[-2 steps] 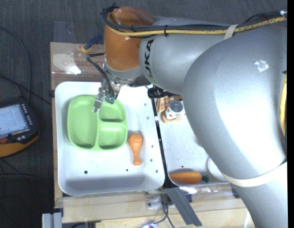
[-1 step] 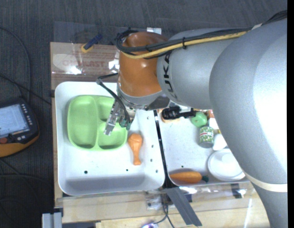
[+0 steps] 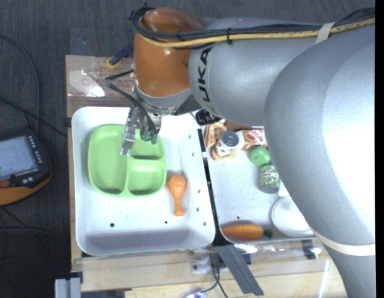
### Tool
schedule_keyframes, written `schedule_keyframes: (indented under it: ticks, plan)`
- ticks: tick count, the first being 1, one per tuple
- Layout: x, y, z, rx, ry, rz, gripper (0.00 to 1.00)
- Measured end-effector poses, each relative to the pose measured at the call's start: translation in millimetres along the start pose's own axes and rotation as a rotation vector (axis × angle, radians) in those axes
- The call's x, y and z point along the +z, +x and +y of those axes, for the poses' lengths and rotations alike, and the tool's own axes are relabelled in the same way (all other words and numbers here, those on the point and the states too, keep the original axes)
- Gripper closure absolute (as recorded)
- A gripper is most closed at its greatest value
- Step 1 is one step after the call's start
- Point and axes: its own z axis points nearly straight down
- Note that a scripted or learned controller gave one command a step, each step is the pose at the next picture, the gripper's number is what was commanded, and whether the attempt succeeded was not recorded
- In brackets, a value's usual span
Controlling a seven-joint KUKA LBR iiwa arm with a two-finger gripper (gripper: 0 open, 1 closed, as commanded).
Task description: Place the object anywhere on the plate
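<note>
Drumstick (image 3: pixel 177 192), orange toy, lies on the left bin (image 3: pixel 98 228) floor, below and right of the gripper (image 3: pixel 137 140), apart from it. Arm reaches in from right, wrist pointing down over the green divided plate (image 3: pixel 108 163). Fingers spread, released, nothing between them.

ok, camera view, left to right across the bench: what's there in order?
green plate → gripper above the plate's right part → orange drumstick toy in the left bin → orange carrot in the right bin → green can
</note>
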Motion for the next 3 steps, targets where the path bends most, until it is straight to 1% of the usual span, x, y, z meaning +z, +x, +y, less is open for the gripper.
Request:
schedule_keyframes:
  ticks: [1, 2, 3]
  plan:
    - [-40.3, 128.8, -24.1, 0.037, 0.0, 0.003, 1.0]
    - [-45.7, 117.0, -69.6, -0.237, 0.001, 0.004, 1.0]
    - [-194.1, 46.4, -67.3, -0.473, -0.001, -0.005, 1.0]
